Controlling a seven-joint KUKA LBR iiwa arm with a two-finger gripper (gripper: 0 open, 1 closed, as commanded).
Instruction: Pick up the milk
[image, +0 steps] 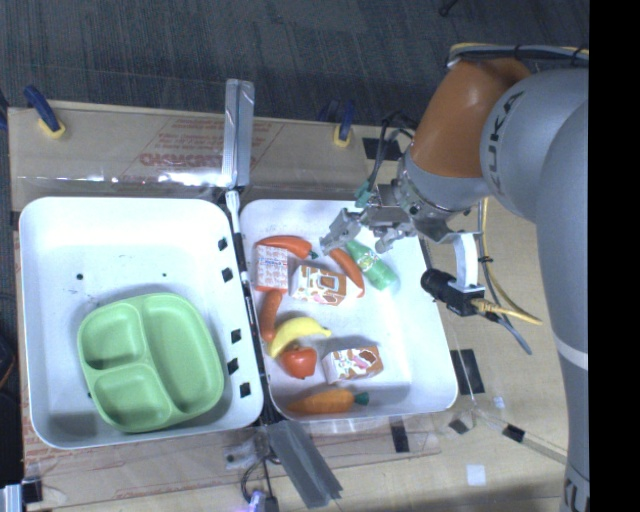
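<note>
Evidently the gripper (362, 228) had been brought over the upper part of the right bin (425, 330) because that was where the toys were crowded; it hung above the green bottle (378, 270) and the orange carrot (346, 266), its fingers spread apart with nothing visibly between them; whether it touched either toy could not be told from this slant.

Three small cartons lay in that bin, and which one counted as the milk was a judgement; the middle carton (318, 284), just below and to the left of the fingers, seemed the likeliest, being the nearest; it lay flat on its side, white with red-brown printing, wedged between the carrot and the red-and-white carton (271, 267); a third carton (352, 362) lay lower down, near the tomato (299, 361) and the banana (297, 332), above a second carrot (325, 402) at the bin's bottom edge.

The clutter probably explained the open stance, since a wide spread would give room to straddle a carton pressed by neighbours; the left bin (60, 230) held a green divided plate (150, 362), well apart from the work.
</note>
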